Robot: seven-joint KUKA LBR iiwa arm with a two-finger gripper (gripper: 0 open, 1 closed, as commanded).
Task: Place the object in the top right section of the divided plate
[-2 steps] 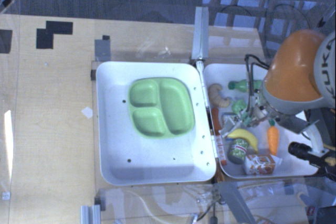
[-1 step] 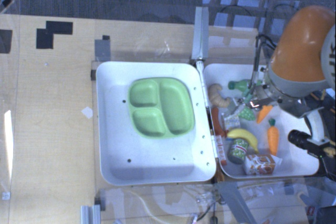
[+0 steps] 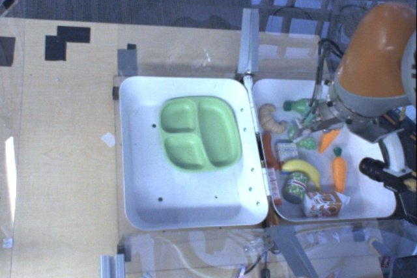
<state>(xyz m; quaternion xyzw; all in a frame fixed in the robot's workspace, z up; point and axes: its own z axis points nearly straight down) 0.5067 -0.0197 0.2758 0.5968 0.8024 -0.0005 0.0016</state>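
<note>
Nearest, at right bin's (image 3: 384, 208) front: carton (image 3: 322, 204), banana (image 3: 301, 170), carrot (image 3: 339, 172), all loose. Farther back, fingers (image 3: 311, 127) low among toys, state impossible to tell. Picking stage, probably; next needs a firm lift, then carry left to green divided plate (image 3: 199, 133), top right section.

A pale wooden bench (image 3: 65, 159) bears two white bins, left bin (image 3: 137, 205) touching right bin (image 3: 384, 205).

Open room over the left bin, crowding in the right bin

The green divided plate (image 3: 199, 132) lies alone in the left bin (image 3: 140, 205), all sections bare; the right bin (image 3: 384, 205) is packed with banana (image 3: 303, 170), carrot (image 3: 339, 171), carton (image 3: 322, 204), and the arm (image 3: 378, 55) hangs above it
</note>
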